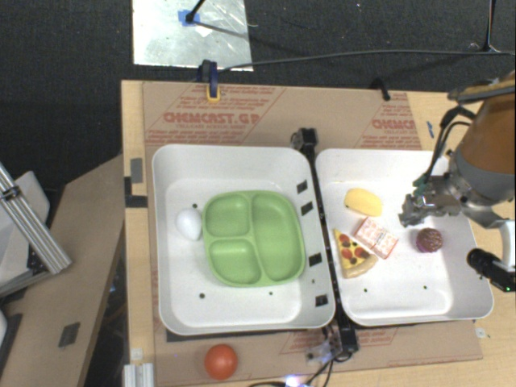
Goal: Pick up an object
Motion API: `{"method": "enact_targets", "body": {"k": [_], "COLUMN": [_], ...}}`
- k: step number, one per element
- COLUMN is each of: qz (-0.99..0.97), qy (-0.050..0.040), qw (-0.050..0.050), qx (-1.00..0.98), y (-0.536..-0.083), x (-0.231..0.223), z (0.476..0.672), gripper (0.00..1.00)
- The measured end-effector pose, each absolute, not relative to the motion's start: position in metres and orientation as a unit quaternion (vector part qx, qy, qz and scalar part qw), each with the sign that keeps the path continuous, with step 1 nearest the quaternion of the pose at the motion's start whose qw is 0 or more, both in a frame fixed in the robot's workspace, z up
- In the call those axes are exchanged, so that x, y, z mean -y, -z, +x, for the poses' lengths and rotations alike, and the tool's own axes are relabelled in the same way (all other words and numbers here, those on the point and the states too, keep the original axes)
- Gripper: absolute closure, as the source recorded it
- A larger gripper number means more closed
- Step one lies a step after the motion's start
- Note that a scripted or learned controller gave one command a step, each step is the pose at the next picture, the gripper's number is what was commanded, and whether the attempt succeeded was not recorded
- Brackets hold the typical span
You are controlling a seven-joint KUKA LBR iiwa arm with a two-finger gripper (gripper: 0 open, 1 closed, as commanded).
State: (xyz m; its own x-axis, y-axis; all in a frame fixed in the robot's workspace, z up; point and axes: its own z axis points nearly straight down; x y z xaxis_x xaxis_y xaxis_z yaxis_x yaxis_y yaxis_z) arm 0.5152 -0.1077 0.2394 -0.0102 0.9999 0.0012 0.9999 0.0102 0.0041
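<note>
The hand hovers at the right of the frame, over the right-hand bin, but its tip is too dark and small for us to tell whether it grips anything, so we leave that undecided. Just below and right of it lies a dark red ball, the nearest candidate for picking, we judge. Left of that sits a pink-and-white box, touching a toy pizza slice, with a yellow lemon-like piece above them. These loose items probably lie scattered so the arm can try any one.

The left bin holds a green divided plate with a white egg beside it. Both bins rest on brown cardboard covering the bench. An orange ball lies on the board at lower centre, outside the bins. Dark carpet fills the top.
</note>
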Motion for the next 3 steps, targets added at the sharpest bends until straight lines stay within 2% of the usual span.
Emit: {"method": "enact_targets", "body": {"k": [2,3], "qz": [0.703,0.703], "qy": [-0.0020,-0.0013], "qw": [0.001,0.000], "qx": [-0.711,-0.711], "y": [-0.251,-0.241], "x": [-0.006,-0.067], "z": [0.541,0.549], "gripper": [1.00,1.00]}}
